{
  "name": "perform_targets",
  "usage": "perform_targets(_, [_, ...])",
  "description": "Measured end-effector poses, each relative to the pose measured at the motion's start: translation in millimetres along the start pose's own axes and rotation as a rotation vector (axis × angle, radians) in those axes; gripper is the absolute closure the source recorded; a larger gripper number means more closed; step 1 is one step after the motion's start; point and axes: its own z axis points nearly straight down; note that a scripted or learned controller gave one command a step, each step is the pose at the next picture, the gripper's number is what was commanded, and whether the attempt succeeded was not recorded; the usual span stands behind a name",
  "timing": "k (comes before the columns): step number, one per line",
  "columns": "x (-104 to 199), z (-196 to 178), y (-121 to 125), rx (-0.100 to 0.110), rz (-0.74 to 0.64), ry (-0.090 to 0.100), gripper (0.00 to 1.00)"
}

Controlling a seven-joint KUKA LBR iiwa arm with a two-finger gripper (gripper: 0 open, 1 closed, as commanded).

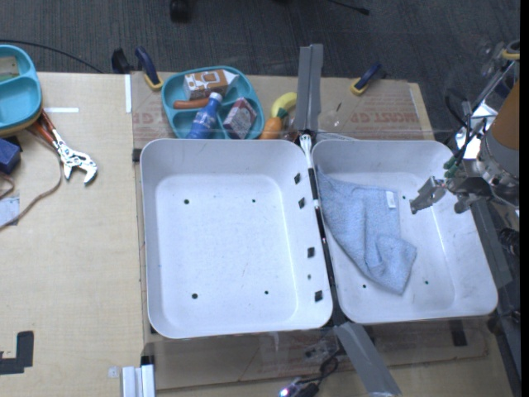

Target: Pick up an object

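A crumpled blue-grey cloth lies in the right bin, spread from its back left corner toward the middle, with a small white tag near its top edge. My gripper hangs over the right side of that bin, just right of the cloth and apart from it. Its two fingers stand open with nothing between them. The left bin holds nothing that I can see.
Behind the bins sits a blue tray with toy food and a small bottle, and a banana beside it. A vertical grey post rises between the bins. A wrench lies on the bench at the left.
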Motion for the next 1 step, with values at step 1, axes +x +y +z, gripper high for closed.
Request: perform_targets(1, [-16.3,98.7,-41.6,0.001,0.395,0.001,0.0])
